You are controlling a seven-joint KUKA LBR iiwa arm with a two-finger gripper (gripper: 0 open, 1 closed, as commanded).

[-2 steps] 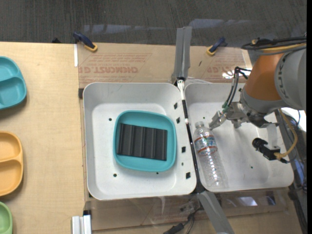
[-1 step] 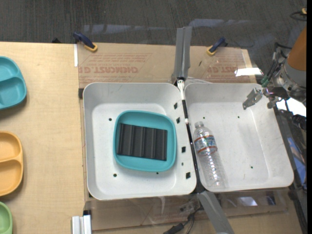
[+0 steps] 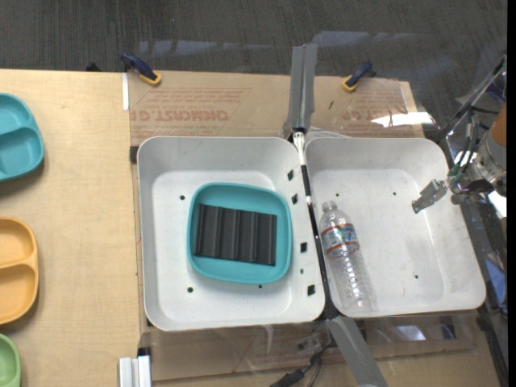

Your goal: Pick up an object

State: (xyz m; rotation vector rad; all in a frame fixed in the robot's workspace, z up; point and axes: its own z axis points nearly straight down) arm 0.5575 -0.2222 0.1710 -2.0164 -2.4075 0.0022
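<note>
A clear plastic water bottle [image 3: 345,253] with a white cap and a red-and-blue label lies on its side along the left wall of the right bin [image 3: 403,240]. In the left bin [image 3: 161,216] sits a teal tray [image 3: 239,234] holding a dark ribbed insert. My gripper [image 3: 430,196] hangs over the right bin's far right part, well right of the bottle, with nothing seen between its fingers. The arm enters from the right edge.
Brown cardboard [image 3: 201,107] lies behind the bins, held by two clamps. On the wooden table at left rest a teal plate [image 3: 16,147], an orange plate [image 3: 16,272] and a green one [image 3: 6,361]. A grey divider strip [image 3: 302,87] runs between the bins.
</note>
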